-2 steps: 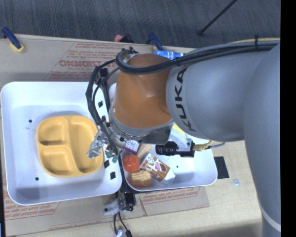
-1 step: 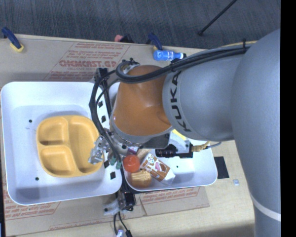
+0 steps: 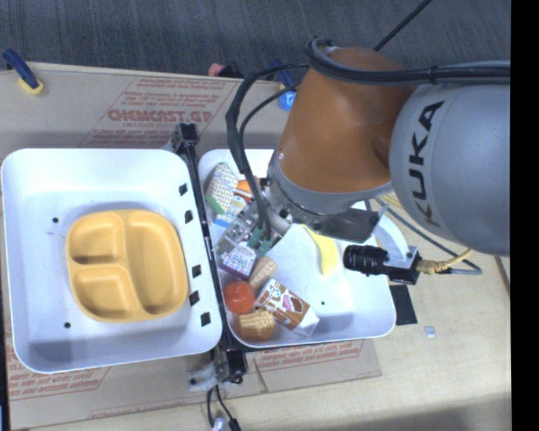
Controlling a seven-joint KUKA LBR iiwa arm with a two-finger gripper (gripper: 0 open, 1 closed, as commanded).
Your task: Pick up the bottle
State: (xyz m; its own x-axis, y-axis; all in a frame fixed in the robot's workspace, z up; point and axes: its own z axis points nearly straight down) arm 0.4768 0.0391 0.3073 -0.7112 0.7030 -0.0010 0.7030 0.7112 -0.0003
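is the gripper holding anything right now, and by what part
Cannot be told. The gripper is down among the clutter at the left side of the right bin, and the arm hides what lies beneath it. No item shows clearly between its tips.

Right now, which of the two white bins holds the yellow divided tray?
The left white bin: the yellow three-compartment tray lies alone there; the right white bin holds mixed items.

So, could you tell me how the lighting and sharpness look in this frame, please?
In the camera view, the light is even and soft; the yellow tray is crisp in the left bin, the arm casts shade over the cluttered right bin, and small items there look slightly blurred.
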